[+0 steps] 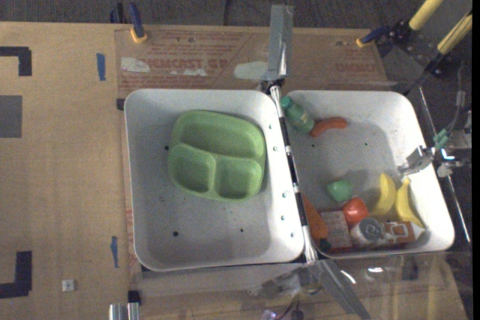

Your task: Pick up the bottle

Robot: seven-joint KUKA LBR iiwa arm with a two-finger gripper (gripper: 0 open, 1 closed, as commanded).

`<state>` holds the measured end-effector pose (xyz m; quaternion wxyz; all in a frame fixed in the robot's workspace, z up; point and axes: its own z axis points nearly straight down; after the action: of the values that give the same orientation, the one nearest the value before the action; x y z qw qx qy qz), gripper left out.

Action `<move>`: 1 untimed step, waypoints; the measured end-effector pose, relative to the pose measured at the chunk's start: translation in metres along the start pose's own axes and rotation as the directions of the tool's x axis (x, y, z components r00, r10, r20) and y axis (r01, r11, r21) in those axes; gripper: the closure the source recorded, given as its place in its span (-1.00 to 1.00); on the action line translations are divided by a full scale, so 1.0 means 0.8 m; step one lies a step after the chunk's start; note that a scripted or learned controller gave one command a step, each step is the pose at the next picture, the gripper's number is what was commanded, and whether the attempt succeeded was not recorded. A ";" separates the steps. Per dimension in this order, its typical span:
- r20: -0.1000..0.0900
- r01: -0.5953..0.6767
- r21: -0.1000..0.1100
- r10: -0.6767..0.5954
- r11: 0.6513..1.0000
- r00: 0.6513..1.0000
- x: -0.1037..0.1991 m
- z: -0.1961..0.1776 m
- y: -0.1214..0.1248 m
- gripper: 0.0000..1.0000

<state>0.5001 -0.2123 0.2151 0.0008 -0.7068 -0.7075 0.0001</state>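
A small green bottle (298, 116) lies in the far left corner of the right bin (390, 110), close against the divider between the bins. An orange carrot-like piece (329, 126) lies touching it on its right. Along the near wall of the same bin lies a second bottle-like container (384, 231) with a grey cap and a red-orange label, wedged among other items.
The right bin also holds two yellow bananas (397, 198), a green ball-like item (339, 189), a red item (355, 209), an orange carrot (314, 218) and a small box (337, 230). A green divided plate (217, 154) sits in the left bin (150, 183). A metal fitting (429, 157) overhangs the right bin's rim.
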 end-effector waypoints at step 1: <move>0.000 0.237 -0.001 -0.237 0.971 0.971 0.046 0.112 0.066 -1.00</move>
<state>0.5524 -0.1753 0.1254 0.0004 -0.6172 -0.7868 -0.0002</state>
